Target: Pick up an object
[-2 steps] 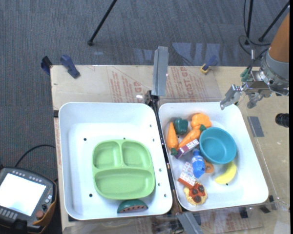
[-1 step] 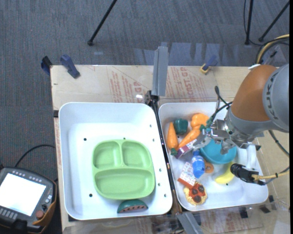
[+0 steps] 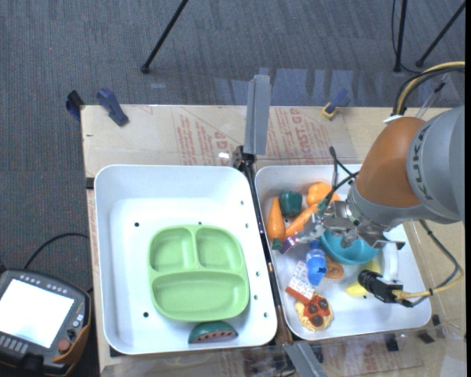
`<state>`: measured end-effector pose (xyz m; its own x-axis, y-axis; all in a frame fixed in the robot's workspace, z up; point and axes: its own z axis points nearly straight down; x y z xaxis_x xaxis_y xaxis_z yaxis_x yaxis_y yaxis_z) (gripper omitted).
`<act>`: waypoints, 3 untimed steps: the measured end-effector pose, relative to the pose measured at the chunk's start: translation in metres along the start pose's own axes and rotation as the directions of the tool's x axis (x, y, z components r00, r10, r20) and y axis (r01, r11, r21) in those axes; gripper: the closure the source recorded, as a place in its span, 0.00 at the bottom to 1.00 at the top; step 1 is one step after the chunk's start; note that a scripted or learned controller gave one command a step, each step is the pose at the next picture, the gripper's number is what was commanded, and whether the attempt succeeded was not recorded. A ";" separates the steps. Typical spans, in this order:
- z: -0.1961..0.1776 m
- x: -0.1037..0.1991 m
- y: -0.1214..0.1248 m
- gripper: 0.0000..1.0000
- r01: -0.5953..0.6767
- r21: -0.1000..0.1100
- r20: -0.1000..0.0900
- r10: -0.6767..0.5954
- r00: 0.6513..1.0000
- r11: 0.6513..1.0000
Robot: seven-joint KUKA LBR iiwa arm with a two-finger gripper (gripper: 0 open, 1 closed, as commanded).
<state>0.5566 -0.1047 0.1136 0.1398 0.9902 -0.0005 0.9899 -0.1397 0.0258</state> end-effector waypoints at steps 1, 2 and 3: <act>-0.008 0.000 -0.002 1.00 -0.005 0.010 -0.004 0.005 1.000 1.000; -0.124 -0.040 0.002 1.00 -0.074 0.021 0.002 0.074 0.997 0.997; -0.120 0.002 0.045 1.00 -0.447 0.030 0.015 0.446 0.895 0.894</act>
<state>0.5987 -0.1090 0.2350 0.5674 0.8234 -0.0035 0.8234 -0.5674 -0.0068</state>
